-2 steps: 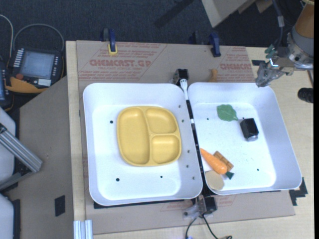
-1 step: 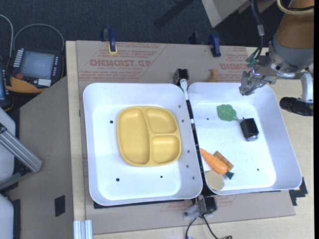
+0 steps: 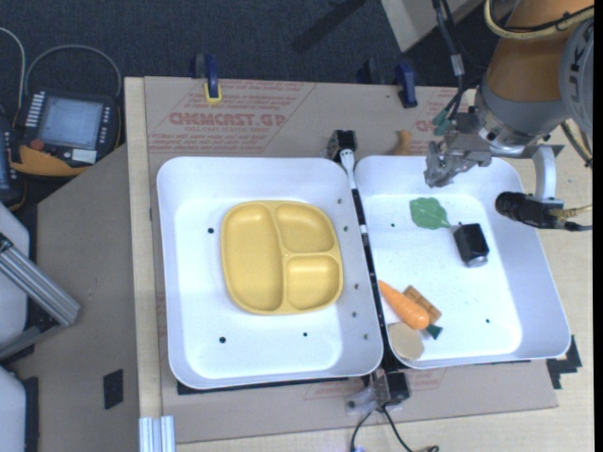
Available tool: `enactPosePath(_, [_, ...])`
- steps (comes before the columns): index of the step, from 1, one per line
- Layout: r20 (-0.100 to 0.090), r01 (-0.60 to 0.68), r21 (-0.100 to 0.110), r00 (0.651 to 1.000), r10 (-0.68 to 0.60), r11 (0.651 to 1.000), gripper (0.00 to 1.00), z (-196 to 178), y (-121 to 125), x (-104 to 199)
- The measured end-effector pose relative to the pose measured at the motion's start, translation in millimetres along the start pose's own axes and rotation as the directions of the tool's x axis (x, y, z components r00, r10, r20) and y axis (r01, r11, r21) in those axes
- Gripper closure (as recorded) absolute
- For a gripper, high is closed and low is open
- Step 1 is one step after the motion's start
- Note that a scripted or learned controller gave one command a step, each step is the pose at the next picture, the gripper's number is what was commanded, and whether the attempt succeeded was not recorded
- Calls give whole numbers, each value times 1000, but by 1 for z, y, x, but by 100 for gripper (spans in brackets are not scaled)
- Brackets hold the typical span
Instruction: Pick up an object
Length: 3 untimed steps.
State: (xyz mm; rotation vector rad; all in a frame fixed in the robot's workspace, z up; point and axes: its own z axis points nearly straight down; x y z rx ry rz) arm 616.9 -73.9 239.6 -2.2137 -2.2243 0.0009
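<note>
The hand (image 3: 441, 174) hangs over the far edge of the right shallow white plastic bin (image 3: 528, 342), fingers pointing down. Whether the fingers are spread or pressed together cannot be determined; nothing is visible between them.

Just below the hand, nearer the camera, a flat green leaf-shaped piece (image 3: 429, 213) lies on the bin floor. Beside it, further toward the arm's side, lies a small black rectangular block (image 3: 470, 244). Well away from the hand, at the near left corner, lies an orange toy carrot (image 3: 404, 305).

The left white bin (image 3: 188, 337), beyond the divider from the hand, contains a yellow three-compartment plastic tray (image 3: 281, 256). Both bins rest on the desk (image 3: 151, 384).
</note>
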Motion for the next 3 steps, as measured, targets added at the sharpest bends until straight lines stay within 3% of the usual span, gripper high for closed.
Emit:
enactPosePath(1, [0,1,1,1000,-1,1000,100,14,-10,55])
enactPosePath(3, [0,1,0,1000,-1,1000,100,7,-35,143])
